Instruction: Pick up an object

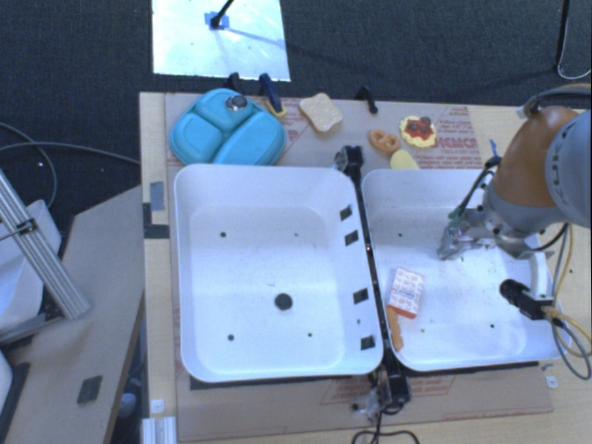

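Bins (277, 359): two; carton (405, 292): one

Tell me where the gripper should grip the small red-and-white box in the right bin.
The box lies flat near the right bin's left wall. Probably best from straight above, fingers across its narrower width; an orange stick sits at its lower end, so stay mid-box.

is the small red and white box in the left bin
No, the red and white box lies in the right bin, near its left wall, beside an orange stick.
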`<act>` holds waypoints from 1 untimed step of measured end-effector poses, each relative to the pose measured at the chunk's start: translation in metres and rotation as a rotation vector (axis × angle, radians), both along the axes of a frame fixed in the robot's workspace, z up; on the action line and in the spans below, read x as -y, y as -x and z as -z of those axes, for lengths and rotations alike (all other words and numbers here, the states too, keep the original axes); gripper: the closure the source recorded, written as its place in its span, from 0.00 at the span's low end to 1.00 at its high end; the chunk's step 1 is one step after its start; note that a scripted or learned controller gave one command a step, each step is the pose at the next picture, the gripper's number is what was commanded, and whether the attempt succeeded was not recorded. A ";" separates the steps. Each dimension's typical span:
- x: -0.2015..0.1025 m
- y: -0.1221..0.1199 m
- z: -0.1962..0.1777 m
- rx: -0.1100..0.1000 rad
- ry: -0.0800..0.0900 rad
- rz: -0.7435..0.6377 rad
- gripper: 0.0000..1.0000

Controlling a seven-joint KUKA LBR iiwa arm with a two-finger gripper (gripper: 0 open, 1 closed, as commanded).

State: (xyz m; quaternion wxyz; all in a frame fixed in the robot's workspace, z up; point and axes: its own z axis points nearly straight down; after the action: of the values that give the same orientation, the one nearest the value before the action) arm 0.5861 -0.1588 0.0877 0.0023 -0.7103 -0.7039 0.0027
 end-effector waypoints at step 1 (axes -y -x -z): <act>-0.075 0.005 0.000 0.009 -0.002 -0.017 1.00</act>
State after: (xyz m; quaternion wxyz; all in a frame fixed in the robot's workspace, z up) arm 0.5814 -0.0838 0.0875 -0.0003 -0.7041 -0.7101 -0.0013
